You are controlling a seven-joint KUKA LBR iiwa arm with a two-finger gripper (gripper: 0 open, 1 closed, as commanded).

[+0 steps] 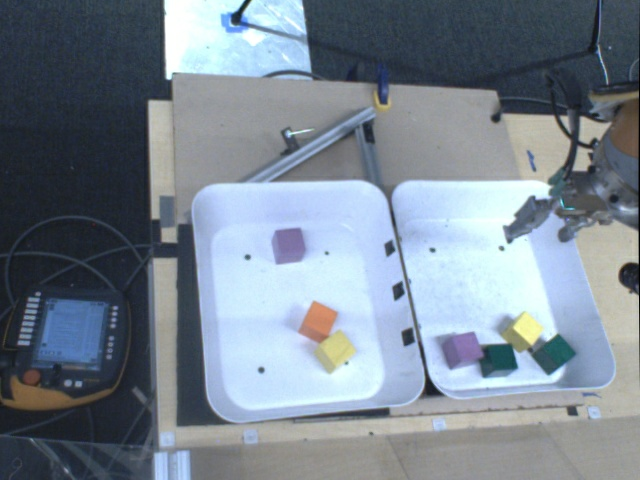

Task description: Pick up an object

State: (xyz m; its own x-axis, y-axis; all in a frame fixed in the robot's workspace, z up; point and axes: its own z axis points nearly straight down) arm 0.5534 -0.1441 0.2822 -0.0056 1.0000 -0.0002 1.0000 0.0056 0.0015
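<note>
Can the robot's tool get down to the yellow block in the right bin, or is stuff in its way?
Probably yes. The tool hangs over the right bin, and the yellow block lies uncovered below. A green block crowds it closely, so gripping may be fiddly.

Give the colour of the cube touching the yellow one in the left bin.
Orange, seen in the camera view.
</note>
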